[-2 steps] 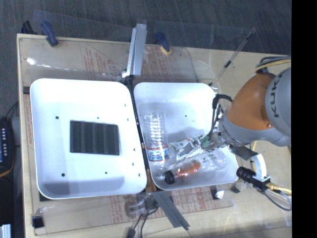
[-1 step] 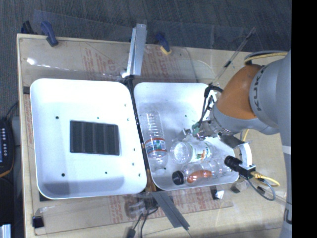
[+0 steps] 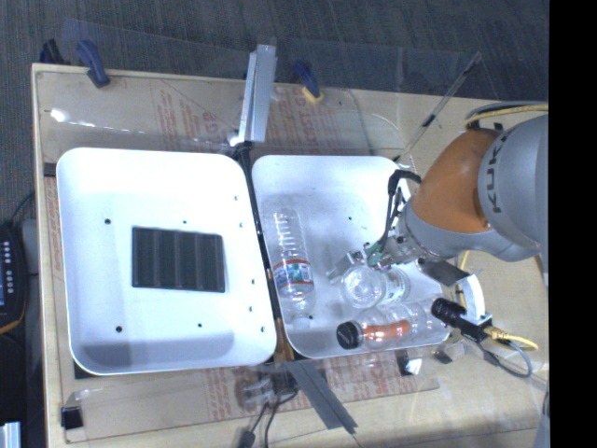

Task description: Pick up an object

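Down in the right bin point(image 3: 322, 180) sits my pincer point(image 3: 371, 258), low over a cluster of clear things near the bin's near-right corner. Whether it is wide or narrow I cannot tell; glare and clear plastic hide that.

Just beneath and to the near side of it lies a round clear glass object point(image 3: 366, 287), and nearer still a small bottle with a black cap point(image 3: 378, 330) lies on its side along the near wall. A clear water bottle with a label point(image 3: 290, 267) lies along the left wall, apart from my reach. In the left bin point(image 3: 84, 185) there is a dark ridged panel point(image 3: 178, 259).

I judge this to be the reach-and-grasp step, nothing lifted yet. Next I need a firm close on the round glass piece, which looks slippery, then a straight lift.
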Action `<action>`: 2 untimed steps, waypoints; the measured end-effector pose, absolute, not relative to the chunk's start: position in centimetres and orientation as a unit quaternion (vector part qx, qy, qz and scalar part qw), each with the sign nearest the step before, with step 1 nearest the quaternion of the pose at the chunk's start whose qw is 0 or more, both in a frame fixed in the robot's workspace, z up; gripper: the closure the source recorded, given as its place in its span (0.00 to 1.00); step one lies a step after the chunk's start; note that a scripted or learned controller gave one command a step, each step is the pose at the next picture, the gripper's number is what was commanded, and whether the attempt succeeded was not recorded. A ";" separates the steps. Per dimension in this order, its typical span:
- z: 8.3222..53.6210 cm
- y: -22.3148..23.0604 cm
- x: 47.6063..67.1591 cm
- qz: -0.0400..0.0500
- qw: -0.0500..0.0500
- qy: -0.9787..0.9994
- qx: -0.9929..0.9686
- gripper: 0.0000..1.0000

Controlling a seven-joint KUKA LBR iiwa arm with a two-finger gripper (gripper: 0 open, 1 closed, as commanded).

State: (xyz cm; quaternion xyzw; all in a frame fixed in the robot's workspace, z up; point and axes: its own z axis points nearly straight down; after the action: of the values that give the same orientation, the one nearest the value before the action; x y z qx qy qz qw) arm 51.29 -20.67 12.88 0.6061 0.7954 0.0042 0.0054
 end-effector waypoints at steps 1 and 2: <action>10.3 -20.1 51.2 0.012 0.016 0.813 0.582 0.00; 11.4 -19.9 51.5 0.014 0.017 0.815 0.579 1.00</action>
State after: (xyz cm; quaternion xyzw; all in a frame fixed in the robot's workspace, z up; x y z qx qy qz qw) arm 51.49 -19.86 11.40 0.5790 0.8150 0.0137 0.0170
